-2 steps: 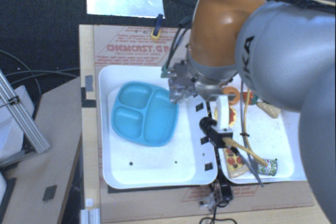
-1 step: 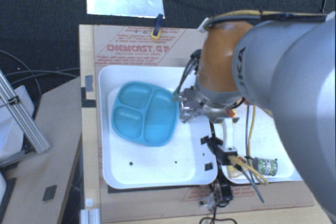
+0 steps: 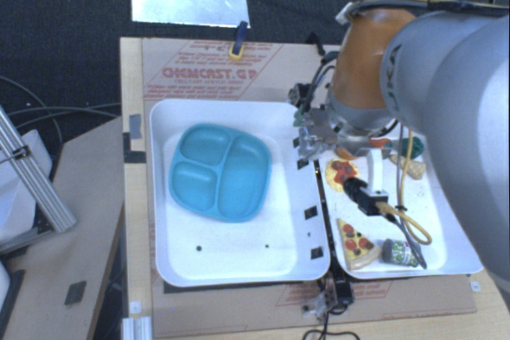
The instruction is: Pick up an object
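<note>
My gripper hangs below the orange-banded wrist over the upper left of the right bin. The wrist hides much of it. Just below it lies a small red and yellow toy food piece. A toy pizza slice rests near the bin's front edge, with a dark green-grey can on its side to its right. A beige piece and a bit of green peek out by the arm at the bin's right side. Nothing is seen held.
The left bin holds a blue divided plate in its upper half. A rim with black tabs separates the two bins. The large grey arm covers the right bin's upper right. Cardboard lies behind the bins.
</note>
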Tool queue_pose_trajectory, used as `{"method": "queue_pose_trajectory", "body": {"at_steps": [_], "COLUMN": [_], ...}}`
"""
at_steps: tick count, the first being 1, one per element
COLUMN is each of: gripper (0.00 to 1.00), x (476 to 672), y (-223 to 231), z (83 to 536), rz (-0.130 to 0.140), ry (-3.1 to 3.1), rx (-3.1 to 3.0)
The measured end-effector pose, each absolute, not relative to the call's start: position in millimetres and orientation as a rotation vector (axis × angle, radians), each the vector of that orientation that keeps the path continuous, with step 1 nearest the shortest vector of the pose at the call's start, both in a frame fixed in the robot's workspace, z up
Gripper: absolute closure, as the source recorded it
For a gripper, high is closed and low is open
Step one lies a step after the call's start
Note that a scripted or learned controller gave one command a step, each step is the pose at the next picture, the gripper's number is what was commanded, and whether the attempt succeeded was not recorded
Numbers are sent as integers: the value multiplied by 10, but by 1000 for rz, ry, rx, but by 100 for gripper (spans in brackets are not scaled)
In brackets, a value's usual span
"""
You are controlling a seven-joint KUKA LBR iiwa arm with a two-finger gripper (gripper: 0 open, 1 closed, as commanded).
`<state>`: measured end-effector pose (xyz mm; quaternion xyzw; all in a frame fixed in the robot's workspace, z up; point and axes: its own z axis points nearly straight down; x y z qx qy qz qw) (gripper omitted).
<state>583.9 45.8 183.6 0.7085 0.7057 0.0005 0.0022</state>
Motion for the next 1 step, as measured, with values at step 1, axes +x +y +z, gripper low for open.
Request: {"method": "queue_pose_trajectory", "body": {"at_steps": [1], "gripper": [100], "x": [5319], "y": [747], "z": [1839], "rz": [-3], "ry": [2230], "rx": [2218]}}
